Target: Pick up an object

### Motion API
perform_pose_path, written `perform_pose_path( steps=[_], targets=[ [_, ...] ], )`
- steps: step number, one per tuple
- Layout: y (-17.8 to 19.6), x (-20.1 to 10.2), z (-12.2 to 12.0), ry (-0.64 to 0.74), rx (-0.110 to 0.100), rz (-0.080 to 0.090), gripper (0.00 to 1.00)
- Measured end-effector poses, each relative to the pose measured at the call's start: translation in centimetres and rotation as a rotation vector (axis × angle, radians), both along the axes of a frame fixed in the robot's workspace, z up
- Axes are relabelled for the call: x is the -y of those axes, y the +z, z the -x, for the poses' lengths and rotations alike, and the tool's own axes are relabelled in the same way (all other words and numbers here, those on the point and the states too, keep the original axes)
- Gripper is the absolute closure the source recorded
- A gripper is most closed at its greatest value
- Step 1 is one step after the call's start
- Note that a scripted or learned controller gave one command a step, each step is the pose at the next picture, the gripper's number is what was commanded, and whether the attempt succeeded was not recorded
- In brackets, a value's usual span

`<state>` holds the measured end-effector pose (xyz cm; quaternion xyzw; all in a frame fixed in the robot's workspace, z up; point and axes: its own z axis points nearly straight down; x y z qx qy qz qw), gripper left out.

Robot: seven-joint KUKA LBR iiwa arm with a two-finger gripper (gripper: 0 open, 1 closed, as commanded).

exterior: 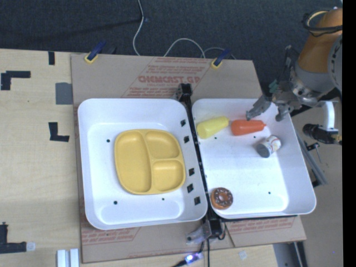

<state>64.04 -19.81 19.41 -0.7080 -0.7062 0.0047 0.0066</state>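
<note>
The right bin [289, 199] holds a yellow block [212, 126] near its left wall, an orange carrot-shaped piece [247, 127] beside it, a small grey and white cylinder [268, 146], and a chocolate doughnut [221, 197] at the front left corner. My gripper [269, 110] hangs over the bin's back right part, just above and right of the carrot piece. Its two dark fingers are spread apart with nothing between them.
The left bin [92, 149] carries a yellow divided plate [149, 161]. Black clips line the seam between the bins [192, 149]. A white cable [183, 40] loops behind the bins on the cardboard sheet. The arm's orange band [325, 21] is at the right edge.
</note>
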Motion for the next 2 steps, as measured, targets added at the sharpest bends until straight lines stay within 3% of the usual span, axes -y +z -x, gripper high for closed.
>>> perform_pose_path(
  steps=[1, 2],
  targets=[
    [0.9, 0.0, -0.3, 0.004, 0.014, 0.003, 0.00],
    [-5.4, 0.4, -0.3, 0.003, 0.010, 0.003, 0.00]
  ],
)
